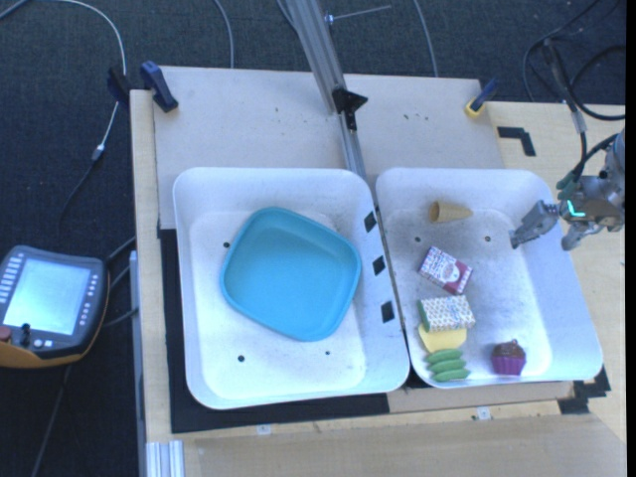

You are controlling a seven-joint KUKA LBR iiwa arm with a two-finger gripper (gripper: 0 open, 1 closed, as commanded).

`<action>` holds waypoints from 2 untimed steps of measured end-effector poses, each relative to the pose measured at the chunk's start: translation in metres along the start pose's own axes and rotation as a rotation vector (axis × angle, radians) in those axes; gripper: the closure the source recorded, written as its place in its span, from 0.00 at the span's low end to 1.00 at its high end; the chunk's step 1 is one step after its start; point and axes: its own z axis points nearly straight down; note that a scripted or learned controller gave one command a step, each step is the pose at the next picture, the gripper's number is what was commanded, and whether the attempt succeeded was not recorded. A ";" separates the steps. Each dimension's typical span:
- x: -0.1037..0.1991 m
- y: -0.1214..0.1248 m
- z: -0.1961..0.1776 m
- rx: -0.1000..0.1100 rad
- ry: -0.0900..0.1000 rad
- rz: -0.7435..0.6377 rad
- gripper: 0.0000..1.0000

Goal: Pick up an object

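Note:
The right bin (556, 266) holds several small toys: a tan cone (449, 211) near its back, a pink and white box (444, 269) in the middle, a speckled green-edged block (446, 313) on a yellow piece (440, 338), a green pea pod (448, 365) and a purple berry (508, 357) at the front. My gripper (553, 229) hangs over the right bin's far right side, its two grey fingers spread apart with nothing between them. It stands well right of the cone and the box.
The left bin (199, 266) holds a blue square plate (290, 272). A metal pole (323, 58) slants in from the top to the gap between the bins. A teach pendant (50, 304) lies off the bench at left.

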 end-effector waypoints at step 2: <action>0.003 0.000 0.062 0.006 0.001 0.000 0.00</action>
